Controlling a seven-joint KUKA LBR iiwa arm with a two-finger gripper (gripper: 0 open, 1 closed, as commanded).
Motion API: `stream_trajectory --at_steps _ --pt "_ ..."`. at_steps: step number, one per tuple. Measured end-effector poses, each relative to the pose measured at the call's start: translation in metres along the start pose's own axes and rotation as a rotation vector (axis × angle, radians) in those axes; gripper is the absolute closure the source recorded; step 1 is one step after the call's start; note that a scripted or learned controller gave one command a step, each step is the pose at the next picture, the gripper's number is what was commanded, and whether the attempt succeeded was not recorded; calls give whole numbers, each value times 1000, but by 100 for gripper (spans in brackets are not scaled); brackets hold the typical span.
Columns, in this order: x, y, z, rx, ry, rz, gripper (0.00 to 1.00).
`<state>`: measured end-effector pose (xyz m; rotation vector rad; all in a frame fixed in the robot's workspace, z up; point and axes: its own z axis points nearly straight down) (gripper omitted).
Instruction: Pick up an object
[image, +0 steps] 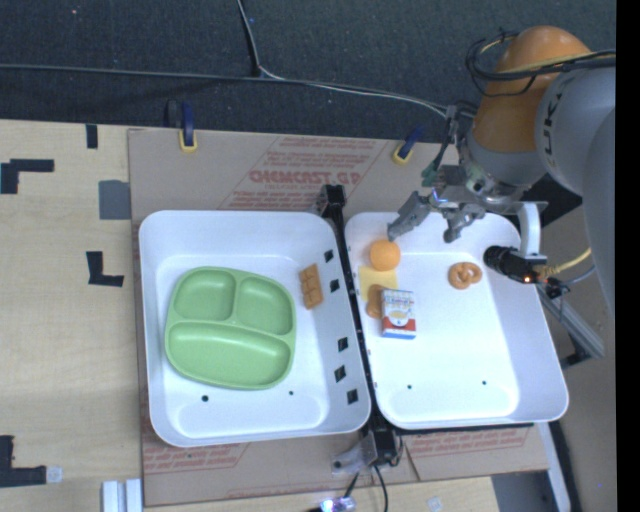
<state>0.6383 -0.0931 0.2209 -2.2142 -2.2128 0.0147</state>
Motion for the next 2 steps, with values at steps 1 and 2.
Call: stream_trajectory --at_steps 1,2 --pt "0 3 -8 -13 -1 -3 0" --pt "-2 -3 55 -8 -2 -2 0"
